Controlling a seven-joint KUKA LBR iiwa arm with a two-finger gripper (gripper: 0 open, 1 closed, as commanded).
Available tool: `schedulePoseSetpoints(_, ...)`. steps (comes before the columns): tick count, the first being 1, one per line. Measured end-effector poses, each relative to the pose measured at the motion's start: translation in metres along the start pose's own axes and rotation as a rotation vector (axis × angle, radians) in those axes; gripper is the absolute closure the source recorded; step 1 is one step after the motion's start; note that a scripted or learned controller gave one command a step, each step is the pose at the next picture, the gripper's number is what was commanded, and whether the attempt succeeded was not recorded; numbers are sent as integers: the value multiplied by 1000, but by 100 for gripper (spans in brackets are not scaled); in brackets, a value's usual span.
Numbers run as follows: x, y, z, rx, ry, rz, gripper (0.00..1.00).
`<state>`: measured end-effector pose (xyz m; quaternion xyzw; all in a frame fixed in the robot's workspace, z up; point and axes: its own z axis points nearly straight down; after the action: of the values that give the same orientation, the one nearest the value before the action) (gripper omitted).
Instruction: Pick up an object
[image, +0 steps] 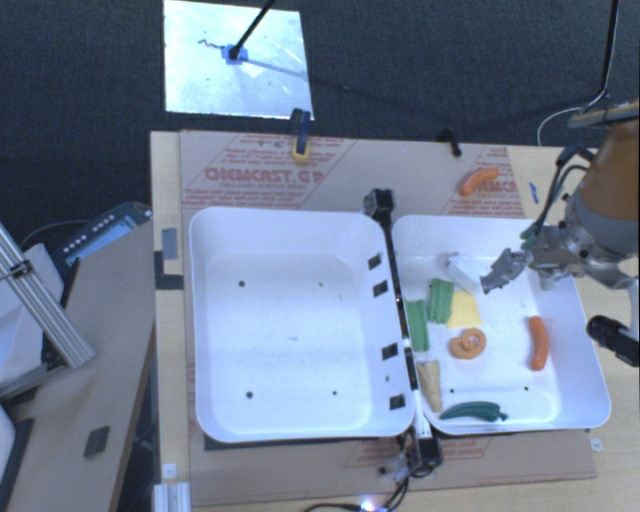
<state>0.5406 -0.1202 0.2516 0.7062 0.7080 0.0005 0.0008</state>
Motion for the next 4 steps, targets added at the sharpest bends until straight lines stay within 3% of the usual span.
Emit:
schedulePoseSetpoints(1, -6, 42, 172, -3, 1, 1, 0)
schedulePoseSetpoints(2, -7, 44, 153, -10, -2, 2, 100)
schedulePoseSetpoints(3, 8, -1, 169, 6, 2, 2, 100)
schedulePoseSetpoints(4, 36, -57, 168, 5, 2, 2, 100)
